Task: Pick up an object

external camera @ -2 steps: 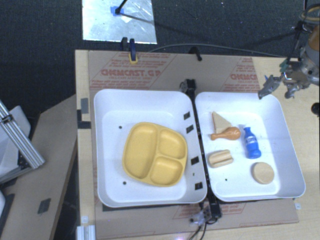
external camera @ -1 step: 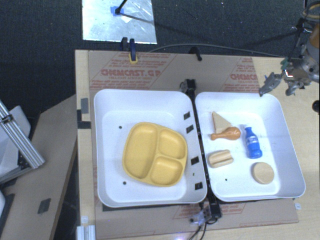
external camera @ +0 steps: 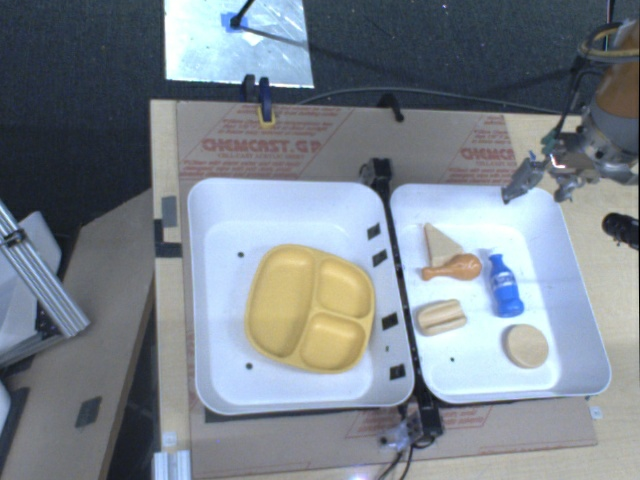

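Fingers (external camera: 540, 178) of the gripper hang spread apart with nothing between them, over the far right corner of the right bin (external camera: 578, 298); one tip shows near the bin's back rim and the other just to its right. No object is touched.

Five things lie in that bin. A blue bottle (external camera: 504, 285) is the nearest, toward seven o'clock from the fingers, its long axis running nearly twelve to six with the cap at the far end. Just at its nine o'clock lies a toy drumstick (external camera: 450, 266), lengthwise about three to nine, touching a pale wedge (external camera: 438, 239) behind it. A small bread roll (external camera: 440, 316) sits near six o'clock of the drumstick, and a round biscuit (external camera: 526, 346) lies at about five o'clock of the bottle, close to the near rim.

Across the divider, the left bin (external camera: 215, 218) on the counter holds a yellow divided plate (external camera: 310, 308).

Judging from this, the bottle looks the likeliest target: the arm would travel toward seven o'clock and descend, closing across the bottle's narrow width.
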Robot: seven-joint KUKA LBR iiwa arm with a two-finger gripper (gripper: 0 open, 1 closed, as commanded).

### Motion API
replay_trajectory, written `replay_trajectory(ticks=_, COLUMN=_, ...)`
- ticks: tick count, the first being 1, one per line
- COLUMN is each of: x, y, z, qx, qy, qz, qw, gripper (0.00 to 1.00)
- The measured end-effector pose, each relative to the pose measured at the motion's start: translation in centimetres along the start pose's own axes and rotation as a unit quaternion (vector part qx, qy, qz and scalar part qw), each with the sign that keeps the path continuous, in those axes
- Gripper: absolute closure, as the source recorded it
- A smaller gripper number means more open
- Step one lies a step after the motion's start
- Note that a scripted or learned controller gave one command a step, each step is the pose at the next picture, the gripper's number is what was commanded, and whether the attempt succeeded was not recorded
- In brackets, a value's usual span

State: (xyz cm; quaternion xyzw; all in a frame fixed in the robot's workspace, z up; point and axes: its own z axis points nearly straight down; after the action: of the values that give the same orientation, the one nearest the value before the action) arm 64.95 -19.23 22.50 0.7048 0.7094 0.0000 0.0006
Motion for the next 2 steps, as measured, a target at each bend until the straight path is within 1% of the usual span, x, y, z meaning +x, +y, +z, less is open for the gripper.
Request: replay_trajectory(ticks=2, x=-0.1, y=-1.5, z=9.3, qx=0.001, qy=0.000, qz=0.002, qw=1.0000, gripper=0.00)
